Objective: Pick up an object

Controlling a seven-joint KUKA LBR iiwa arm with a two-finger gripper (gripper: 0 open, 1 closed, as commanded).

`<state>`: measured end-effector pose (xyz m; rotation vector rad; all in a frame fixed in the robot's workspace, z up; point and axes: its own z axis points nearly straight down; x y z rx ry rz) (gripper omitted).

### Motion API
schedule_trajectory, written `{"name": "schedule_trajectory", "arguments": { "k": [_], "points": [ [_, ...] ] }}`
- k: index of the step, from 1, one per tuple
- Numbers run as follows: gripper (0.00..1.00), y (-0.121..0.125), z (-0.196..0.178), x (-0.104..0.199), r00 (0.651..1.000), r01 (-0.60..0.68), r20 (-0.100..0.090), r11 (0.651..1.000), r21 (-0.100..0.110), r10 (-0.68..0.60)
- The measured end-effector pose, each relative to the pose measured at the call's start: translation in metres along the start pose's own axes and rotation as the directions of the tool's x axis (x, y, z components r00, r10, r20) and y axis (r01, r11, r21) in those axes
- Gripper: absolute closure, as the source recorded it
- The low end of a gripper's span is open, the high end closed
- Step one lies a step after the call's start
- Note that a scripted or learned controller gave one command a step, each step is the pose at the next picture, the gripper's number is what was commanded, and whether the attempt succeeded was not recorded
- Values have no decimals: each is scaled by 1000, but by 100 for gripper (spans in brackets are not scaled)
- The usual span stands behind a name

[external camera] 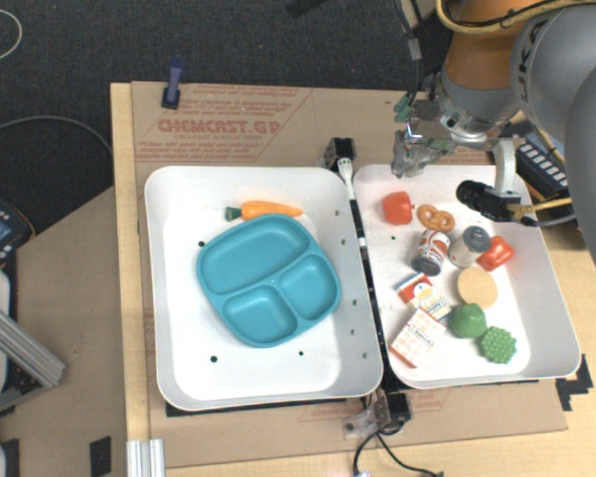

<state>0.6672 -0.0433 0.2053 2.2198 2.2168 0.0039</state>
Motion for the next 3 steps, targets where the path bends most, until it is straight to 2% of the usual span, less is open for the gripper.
{"name": "schedule_trajectory", "arguments": {
  "k": [1, 2, 3],
  "points": [
    [100, -15, 21, -51, 1000, -3, 0, 1000, 9, 3],
    [100, -25, 105, -87, 1000, -1, -2, 1000, 10, 1],
    [100, -59, 121, -122, 1000, -1, -2, 1000, 9, 1]
  ]
}}
